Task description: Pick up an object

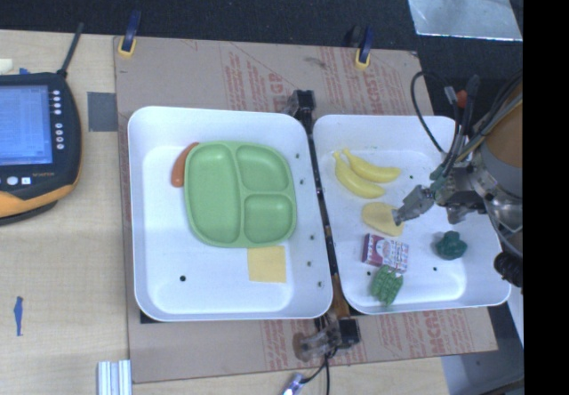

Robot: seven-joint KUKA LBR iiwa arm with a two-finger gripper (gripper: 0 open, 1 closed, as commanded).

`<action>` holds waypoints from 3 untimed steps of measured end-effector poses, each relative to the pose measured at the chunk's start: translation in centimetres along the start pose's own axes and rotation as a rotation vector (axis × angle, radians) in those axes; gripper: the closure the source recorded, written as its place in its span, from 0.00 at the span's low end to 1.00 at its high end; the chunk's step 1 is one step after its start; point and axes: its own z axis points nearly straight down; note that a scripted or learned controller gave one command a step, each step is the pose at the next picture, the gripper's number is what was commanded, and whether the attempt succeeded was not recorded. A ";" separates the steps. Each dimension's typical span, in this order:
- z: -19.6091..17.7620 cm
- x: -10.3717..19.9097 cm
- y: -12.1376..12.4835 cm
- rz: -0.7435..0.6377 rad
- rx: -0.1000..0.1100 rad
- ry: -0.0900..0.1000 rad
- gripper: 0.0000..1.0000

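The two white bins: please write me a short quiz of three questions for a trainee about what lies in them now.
1. True or false: the green divided plate lies in the left bin.
2. Which item lies nearest the gripper? A. bananas B. pale yellow wedge C. dark green lump
3. Fill in: the flat yellow square lies just ____ the plate in the picture.

Key: 1 true; 2 B; 3 below.

A robotics lab: teach pendant (31,142), clamped cardboard (258,64) under two white bins (142,206)
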 end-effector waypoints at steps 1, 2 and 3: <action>6.1 2.4 1.0 -0.002 0.002 -0.001 0.00; 15.9 0.3 6.2 0.000 -0.002 -0.003 0.00; 14.9 0.2 6.2 -0.003 -0.001 -0.005 1.00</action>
